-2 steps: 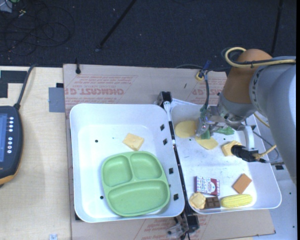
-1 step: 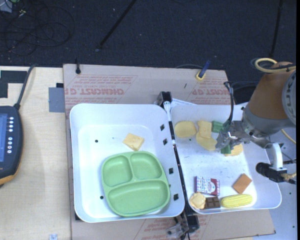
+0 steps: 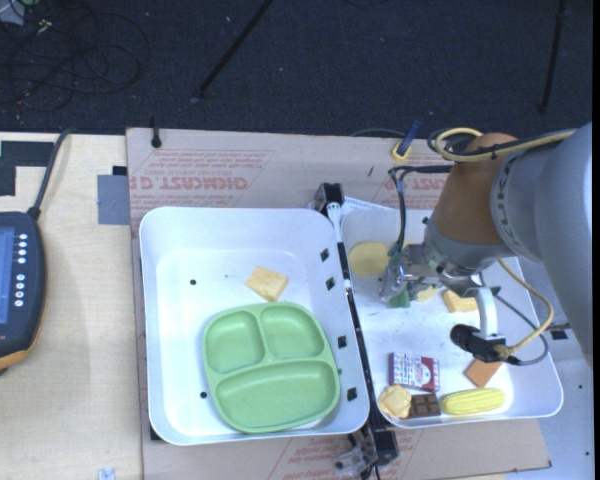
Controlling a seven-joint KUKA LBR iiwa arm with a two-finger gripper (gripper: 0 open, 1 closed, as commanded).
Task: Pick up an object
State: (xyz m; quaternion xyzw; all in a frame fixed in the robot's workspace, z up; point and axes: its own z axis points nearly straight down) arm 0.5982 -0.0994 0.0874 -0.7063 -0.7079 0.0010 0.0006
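Observation:
My gripper (image 3: 397, 291) is low in the right bin (image 3: 546, 400), near its left wall, reaching down from the grey and orange arm. A pale yellow round piece (image 3: 366, 259) lies just up and left of the gripper, close to touching it. A small yellow bit (image 3: 426, 293) and a yellow block (image 3: 461, 302) lie just right of it. Along the bin's front sit a maroon box (image 3: 412, 371), a yellow lump (image 3: 395, 401), a brown chocolate piece (image 3: 427, 404), a corn cob (image 3: 473, 401) and an orange block (image 3: 483, 373).
The left bin (image 3: 162, 268) holds a green divided plate (image 3: 270, 368) and a yellow wedge (image 3: 267, 284). A divider wall (image 3: 342, 298) runs between the bins. A control tablet (image 3: 2, 283) lies on the bench at far left.

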